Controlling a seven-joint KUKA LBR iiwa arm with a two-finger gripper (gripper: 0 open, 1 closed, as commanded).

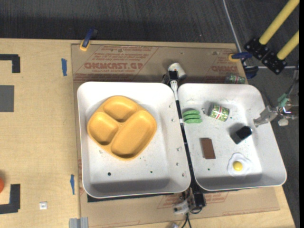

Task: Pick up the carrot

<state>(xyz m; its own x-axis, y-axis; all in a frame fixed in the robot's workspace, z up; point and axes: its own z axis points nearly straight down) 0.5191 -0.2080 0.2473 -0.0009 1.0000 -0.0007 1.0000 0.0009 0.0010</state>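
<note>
From my station I see little of the arm: a small grey metal part, which I take to be the gripper (pixel 271 115), sits at the right rim of the right bin (pixel 270 172), level with the bin's upper half. It is too small and too far to the edge for me to tell whether it is open or closed, and I see nothing held in it. Nearest to it inside that bin is a black block (pixel 241 134). Further left, a green, red and white can (pixel 219 112) lies on its side, with a green ridged item (pixel 192 116) just beside the divider. A brown rectangular piece (pixel 207 148) lies flat near the middle, and a toy fried egg (pixel 238 165) rests near the front right corner. The left bin (pixel 90 175) holds a yellow divided plate (pixel 122 126) with three compartments. As for the carrot, the only candidate I can see is an orange object (pixel 1 185) cut off by the left edge, on the bench well apart from both bins; I cannot confirm what it is.
</note>
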